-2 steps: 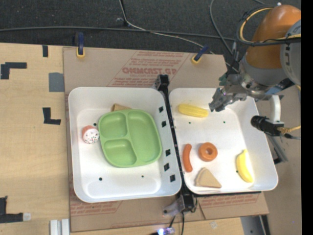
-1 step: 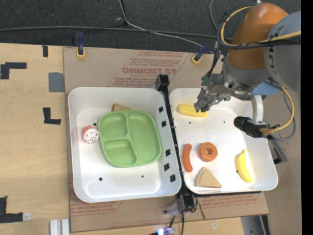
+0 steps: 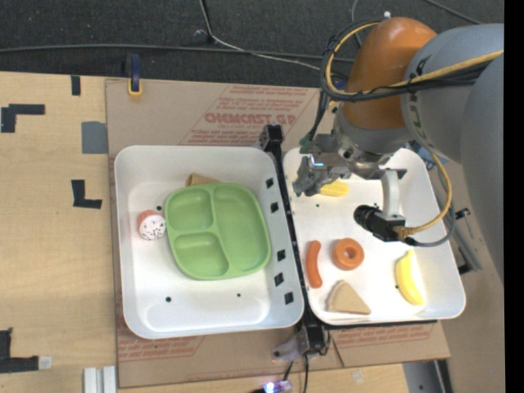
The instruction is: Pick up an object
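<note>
Gripper (image 3: 313,173), its state impossible to tell from this view, low over the far-left corner of the right bin (image 3: 446,305), apparently just beside a small yellow piece (image 3: 334,190); that piece lying close to the bin wall could cause a missed or glancing grasp.
</note>
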`<state>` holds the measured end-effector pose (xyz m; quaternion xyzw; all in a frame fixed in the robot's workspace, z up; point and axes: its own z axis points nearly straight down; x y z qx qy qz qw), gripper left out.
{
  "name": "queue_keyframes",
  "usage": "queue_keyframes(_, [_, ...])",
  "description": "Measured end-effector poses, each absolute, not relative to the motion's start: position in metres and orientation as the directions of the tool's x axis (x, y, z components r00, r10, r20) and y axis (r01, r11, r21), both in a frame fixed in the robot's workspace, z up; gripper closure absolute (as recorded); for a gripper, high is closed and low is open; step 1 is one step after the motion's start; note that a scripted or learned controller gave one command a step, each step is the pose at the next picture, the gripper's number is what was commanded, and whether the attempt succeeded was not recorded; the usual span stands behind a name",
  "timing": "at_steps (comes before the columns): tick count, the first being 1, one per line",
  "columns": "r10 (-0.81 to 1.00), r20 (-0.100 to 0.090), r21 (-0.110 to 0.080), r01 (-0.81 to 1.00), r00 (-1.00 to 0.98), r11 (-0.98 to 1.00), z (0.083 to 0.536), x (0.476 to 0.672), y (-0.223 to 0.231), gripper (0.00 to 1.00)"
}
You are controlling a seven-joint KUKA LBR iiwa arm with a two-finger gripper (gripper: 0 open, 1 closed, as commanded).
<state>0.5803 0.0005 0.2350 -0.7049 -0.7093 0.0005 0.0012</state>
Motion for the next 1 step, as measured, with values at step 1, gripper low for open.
queue_keyframes(1, [1.0,0.001,-0.003,1.0,-0.007,0.007,0.227,0.5796,0.061,1.0])
